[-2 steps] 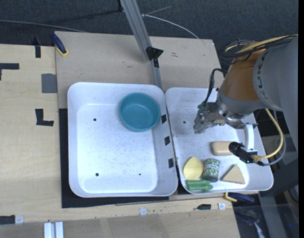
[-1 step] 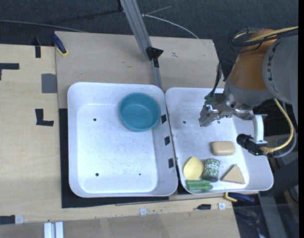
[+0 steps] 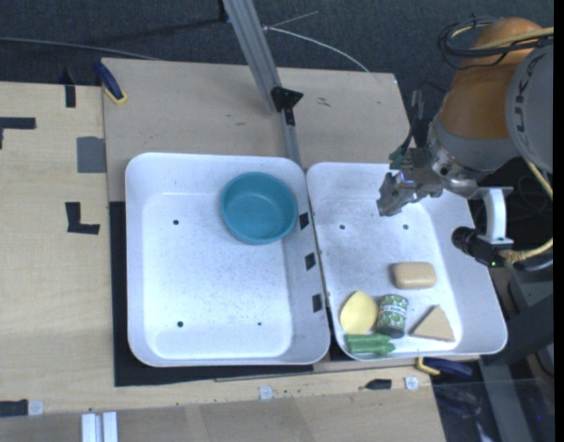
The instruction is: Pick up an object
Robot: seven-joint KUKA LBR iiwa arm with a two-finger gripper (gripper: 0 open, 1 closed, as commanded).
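Surface (image 3: 42,274): we see a pale wooden top carrying two shallow white bins side by side.
Left bin (image 3: 162,284): we count one item in it, a blue bowl (image 3: 258,207), upright in the far corner nearest the right bin.
Right bin (image 3: 355,238): our landmark; we find five small items grouped at its near end.
Tan block (image 3: 413,274): we place it farthest of the group from the near rim of the right bin.
Yellow lemon (image 3: 358,312): it sits near the right bin's near rim, on the side toward the left bin.
Green can (image 3: 392,315): just beside the lemon, between it and a tan wedge (image 3: 434,325).
Green pepper (image 3: 369,343): it lies against the right bin's near rim, touching the lemon.
Tool (image 3: 393,200): it hangs over the far half of the right bin, well apart from the group; we see nothing in it, and we cannot tell whether it stands apart or together.
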